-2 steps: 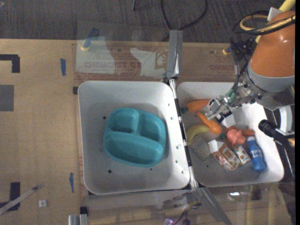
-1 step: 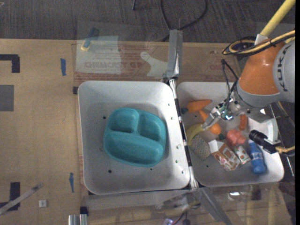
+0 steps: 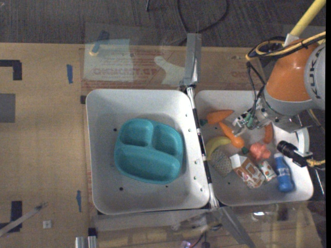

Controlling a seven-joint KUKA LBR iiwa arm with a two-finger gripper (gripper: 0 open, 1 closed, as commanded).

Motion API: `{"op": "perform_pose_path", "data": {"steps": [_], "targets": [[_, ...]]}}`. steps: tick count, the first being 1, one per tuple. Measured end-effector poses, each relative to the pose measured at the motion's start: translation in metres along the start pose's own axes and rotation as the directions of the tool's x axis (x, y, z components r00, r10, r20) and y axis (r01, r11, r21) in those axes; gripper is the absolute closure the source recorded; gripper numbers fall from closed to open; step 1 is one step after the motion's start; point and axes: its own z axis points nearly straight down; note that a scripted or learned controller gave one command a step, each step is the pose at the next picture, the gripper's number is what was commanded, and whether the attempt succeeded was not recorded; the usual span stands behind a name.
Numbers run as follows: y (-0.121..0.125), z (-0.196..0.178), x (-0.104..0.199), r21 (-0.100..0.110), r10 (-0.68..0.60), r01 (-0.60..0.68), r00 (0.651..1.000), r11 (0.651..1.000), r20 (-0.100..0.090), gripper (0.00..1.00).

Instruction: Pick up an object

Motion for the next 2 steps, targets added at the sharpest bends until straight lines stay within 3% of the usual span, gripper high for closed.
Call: {"op": "perform_pose_path", "data": {"steps": [1,2], "targets": [[0.000,0.000,0.000,0.000,0.001,-0.001,1.000,1.000,0.000,0.00],[0.049,0.027,-0.032,-0.027,-0.146,0.147,0.989,0.989,0.026,0.00]]}}
